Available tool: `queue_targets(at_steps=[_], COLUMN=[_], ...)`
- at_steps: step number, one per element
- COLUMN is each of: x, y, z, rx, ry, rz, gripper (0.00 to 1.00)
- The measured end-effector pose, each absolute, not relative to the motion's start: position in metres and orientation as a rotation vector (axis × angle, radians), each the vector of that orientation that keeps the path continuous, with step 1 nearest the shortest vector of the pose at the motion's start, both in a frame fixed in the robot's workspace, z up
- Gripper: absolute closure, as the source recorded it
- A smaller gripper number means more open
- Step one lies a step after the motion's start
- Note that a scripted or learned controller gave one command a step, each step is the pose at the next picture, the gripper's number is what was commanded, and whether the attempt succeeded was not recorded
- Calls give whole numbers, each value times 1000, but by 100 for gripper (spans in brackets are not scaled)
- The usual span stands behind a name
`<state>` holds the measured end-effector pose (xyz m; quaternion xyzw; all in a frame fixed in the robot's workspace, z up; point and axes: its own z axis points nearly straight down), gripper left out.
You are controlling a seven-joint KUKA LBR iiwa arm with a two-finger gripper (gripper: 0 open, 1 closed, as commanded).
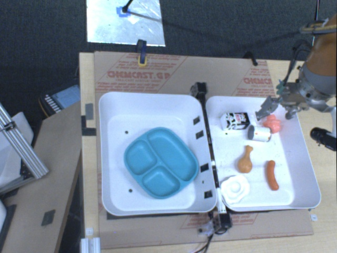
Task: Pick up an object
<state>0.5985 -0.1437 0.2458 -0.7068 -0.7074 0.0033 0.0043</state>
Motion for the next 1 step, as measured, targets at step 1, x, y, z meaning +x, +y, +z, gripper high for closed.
queue_targets(at_steps=[1], x=[601], y=[-143], z=[253], rx=[-2219], ry=[-2226], rz=[-1], gripper=[0])
